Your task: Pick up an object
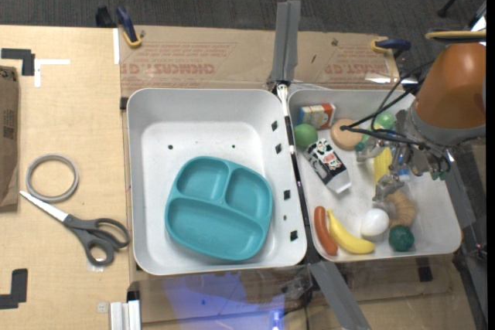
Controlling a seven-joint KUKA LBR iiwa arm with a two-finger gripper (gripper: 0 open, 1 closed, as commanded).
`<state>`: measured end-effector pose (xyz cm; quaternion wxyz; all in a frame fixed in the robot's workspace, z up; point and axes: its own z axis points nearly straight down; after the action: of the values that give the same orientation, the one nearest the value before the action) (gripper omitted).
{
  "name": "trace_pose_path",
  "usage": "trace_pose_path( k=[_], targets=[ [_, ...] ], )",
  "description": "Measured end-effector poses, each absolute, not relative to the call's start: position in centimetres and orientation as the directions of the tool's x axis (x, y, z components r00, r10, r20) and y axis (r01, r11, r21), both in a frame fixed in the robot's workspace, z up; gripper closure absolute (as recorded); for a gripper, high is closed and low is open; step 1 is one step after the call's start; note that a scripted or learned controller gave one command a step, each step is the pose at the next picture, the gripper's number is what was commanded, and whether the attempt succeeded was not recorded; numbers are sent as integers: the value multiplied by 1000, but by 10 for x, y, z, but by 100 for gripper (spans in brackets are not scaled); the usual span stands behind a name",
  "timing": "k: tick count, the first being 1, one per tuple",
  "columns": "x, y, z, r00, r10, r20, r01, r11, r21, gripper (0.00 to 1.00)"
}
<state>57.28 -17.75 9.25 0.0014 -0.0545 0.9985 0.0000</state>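
Note:
My gripper (392, 180) hangs low over the right part of the right bin (441, 247), under the grey wrist and orange band (458, 85). Just left of it lies a yellow piece (382, 163), and a brown lumpy item (401, 206) sits right below it. Near the front wall are a white egg (374, 222), a banana (348, 237), a red sausage (325, 230) and a dark green piece (401, 238). Further back lie a black-and-white carton (329, 162), a green ball (305, 134), a small can (317, 114) and a tan round item (346, 135).
The left bin (147, 120) holds a teal divided plate (220, 209). On the bench to the left lie scissors (85, 228) and a tape roll (52, 176). Cardboard (193, 58) with blue clamps lines the back edge. Cables (387, 108) trail from the wrist.

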Motion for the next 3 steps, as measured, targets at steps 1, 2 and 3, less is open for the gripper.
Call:
trace_pose_path(
  k=[1,2,3],
  targets=[
    [575,-177,103,-994,-111,-8,-111,994,-2,100],
    [575,-177,103,-994,-111,-7,-111,994,-2,0],
    [576,-176,114,-994,-112,-13,-112,994,-4,100]
  ],
)
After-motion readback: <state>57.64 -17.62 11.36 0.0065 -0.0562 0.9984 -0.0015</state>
